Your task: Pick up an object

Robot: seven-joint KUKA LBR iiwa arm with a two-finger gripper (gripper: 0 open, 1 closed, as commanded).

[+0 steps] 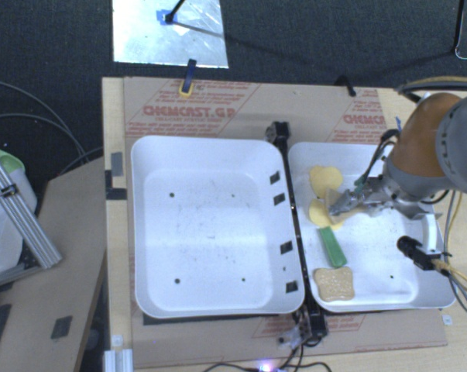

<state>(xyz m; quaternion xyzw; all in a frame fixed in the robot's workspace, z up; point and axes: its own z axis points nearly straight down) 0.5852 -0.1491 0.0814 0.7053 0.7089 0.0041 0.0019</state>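
Task underway, no lift visible. Claw low in right bin, tips at pale yellow pieces; whether gripping or open: cannot tell. Green stick just below claw, tan sponge-like block further below. Left bin well left of claw. Grasp and lift remain.

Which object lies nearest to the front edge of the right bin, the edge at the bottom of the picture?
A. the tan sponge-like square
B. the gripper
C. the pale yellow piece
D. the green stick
A: the tan sponge-like square lies lowest in the right bin, below the green stick.
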